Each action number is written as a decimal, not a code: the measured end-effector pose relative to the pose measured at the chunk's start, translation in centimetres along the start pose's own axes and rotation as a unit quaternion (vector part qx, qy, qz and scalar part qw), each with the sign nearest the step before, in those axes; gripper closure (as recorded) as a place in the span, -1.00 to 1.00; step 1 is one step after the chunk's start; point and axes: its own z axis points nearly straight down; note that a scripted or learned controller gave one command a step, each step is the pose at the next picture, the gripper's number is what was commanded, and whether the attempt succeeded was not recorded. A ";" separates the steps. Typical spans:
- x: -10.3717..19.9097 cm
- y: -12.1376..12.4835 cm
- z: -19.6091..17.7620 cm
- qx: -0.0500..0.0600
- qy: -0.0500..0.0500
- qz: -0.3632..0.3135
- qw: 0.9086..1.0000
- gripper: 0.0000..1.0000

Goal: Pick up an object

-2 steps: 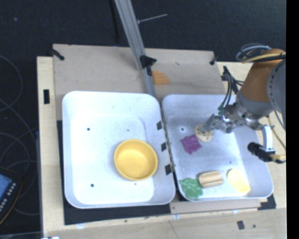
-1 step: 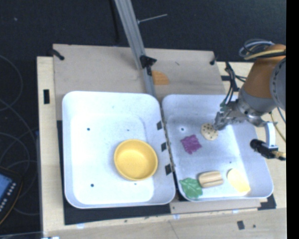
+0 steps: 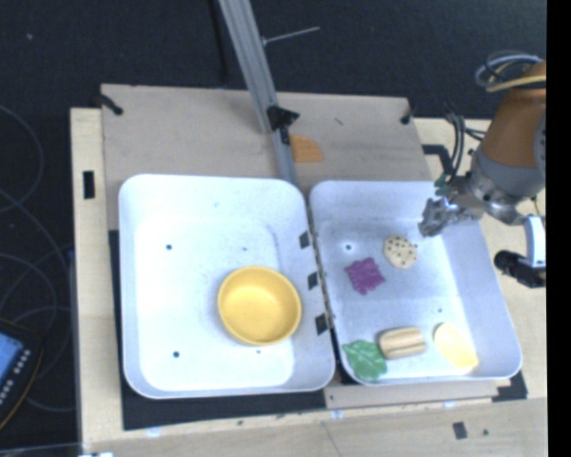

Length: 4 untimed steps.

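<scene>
Cookie [image 3: 400,251] lies in right bin [image 3: 476,284] just beside tool [image 3: 432,219] (finger state unclear, can't tell), purple piece [image 3: 364,275] nearby.

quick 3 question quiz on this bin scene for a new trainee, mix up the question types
1. True or false: the yellow bowl sits in the left bin.
2. Which object lies nearest the gripper? A purple piece B speckled cookie C green leaf
3. Fill in: the bread roll lies between the green leaf and the ____ piece.

Key: 1 true; 2 B; 3 yellow.
</scene>
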 end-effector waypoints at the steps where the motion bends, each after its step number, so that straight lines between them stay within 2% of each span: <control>1: 0.7 0.5 -4.8 0.000 0.000 -0.001 1.000 1.00; 2: -0.3 0.9 -10.8 -0.001 -0.001 -0.002 1.000 1.00; 3: 5.7 -0.3 -10.7 0.002 0.001 -0.002 1.000 1.00; 4: 10.2 -1.5 -11.1 0.002 0.001 -0.002 1.000 1.00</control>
